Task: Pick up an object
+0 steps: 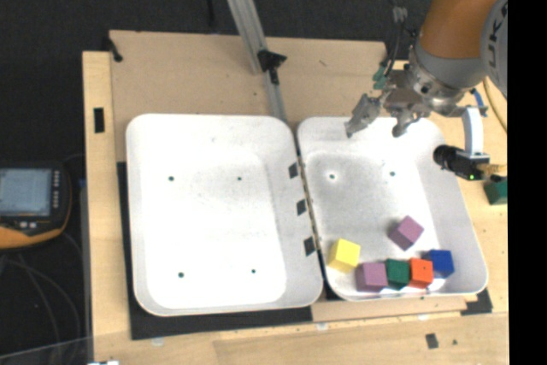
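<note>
While the grey two-finger gripper (376, 126) is held with its fingers spread and nothing between them above the far end of the shallow white plastic right bin (444, 158), the blocks are left well apart from it along the near rim. A small purple cube (407, 231) and a yellow cube (346, 254) stand alone, whereas a purple (372, 275), green (397, 272), orange (421, 271) and blue cube (440, 261) are packed touching. A failed grasp could be caused there, since smooth hard-edged faces may be wedged or nudged against the wall.

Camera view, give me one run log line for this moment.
pincer: open, nothing held, over far edge of right bin | blocks: six, bunched at near edge | pick: not started
</note>
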Motion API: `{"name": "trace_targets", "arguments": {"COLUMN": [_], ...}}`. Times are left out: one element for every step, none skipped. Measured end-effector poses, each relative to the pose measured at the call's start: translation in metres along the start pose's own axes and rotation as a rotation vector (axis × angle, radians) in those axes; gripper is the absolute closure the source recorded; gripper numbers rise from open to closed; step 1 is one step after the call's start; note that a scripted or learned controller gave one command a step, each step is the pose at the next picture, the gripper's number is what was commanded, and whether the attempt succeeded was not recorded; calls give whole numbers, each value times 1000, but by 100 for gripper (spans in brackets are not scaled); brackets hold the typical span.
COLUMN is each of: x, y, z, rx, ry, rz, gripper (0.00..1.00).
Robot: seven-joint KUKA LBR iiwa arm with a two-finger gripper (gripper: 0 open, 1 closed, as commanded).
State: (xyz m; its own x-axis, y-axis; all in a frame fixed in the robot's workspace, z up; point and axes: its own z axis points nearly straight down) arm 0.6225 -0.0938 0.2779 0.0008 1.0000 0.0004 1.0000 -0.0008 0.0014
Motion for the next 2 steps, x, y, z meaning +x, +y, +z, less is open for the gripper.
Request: {"name": "trace_targets", "arguments": {"x": [140, 135], "y": [35, 35], "z": [76, 73], "rx": [5, 2], "ry": [1, 0], "rz": [-10, -3], "gripper": [0, 0]}}
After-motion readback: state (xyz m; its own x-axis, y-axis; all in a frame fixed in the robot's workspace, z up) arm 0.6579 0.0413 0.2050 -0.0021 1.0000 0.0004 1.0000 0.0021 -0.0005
